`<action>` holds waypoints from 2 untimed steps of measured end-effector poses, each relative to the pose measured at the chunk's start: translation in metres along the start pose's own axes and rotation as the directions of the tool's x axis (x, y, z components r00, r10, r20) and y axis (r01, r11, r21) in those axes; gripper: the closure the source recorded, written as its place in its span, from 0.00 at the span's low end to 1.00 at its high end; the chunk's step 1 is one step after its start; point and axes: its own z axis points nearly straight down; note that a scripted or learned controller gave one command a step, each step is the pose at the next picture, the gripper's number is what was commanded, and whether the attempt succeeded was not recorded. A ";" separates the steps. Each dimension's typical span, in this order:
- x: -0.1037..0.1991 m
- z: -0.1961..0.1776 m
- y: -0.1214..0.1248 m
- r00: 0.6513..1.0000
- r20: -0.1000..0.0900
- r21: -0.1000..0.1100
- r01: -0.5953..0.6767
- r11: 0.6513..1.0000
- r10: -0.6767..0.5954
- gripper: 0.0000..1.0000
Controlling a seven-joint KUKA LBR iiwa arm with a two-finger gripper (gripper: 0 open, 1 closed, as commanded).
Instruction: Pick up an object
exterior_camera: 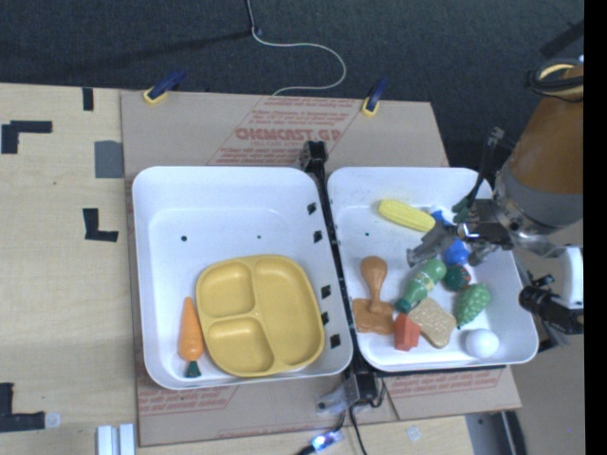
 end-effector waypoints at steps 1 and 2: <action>0.000 -0.004 0.002 1.000 0.002 -0.010 0.003 1.000 -0.003 0.00; -0.003 0.041 0.004 1.000 0.001 -0.005 0.002 1.000 -0.002 0.00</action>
